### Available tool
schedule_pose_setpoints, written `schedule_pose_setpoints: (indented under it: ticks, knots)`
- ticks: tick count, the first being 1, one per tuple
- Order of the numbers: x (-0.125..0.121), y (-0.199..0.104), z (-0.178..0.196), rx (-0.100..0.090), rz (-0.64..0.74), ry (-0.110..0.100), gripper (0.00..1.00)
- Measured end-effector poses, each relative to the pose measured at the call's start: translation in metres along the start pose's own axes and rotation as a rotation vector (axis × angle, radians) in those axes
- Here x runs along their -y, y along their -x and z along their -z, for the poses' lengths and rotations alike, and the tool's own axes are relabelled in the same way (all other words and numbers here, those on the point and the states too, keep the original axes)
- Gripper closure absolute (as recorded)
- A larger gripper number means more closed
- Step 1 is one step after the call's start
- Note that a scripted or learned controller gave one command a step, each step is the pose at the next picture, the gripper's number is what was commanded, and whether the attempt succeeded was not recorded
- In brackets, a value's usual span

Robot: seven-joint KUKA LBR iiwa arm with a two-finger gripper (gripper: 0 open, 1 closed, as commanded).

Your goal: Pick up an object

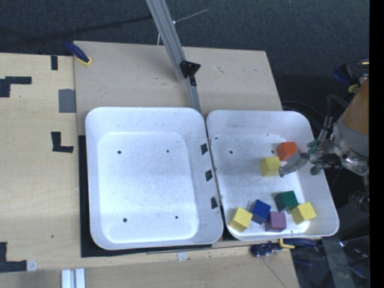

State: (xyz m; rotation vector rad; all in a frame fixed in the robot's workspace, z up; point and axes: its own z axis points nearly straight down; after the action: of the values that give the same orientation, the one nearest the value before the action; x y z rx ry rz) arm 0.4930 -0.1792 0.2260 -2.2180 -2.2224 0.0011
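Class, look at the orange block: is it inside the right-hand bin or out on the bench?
Inside. The orange block rests on the right bin floor, within its rim.

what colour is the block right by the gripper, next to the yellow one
Orange. The block sits in the right bin, clearest in the camera view.

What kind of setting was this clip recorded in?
Probably a robotics lab bench for grasping trials: two shallow white bins sit side by side on a wooden bench, coloured blocks lie in the right one, and a claw reaches in.
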Motion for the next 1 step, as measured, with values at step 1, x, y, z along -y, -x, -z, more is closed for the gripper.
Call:
schedule_pose_setpoints:
  ticks: [1]
  knots:
    - [0.0, 0.0002, 0.0001, 0.0, 0.0, 0.0, 0.0]
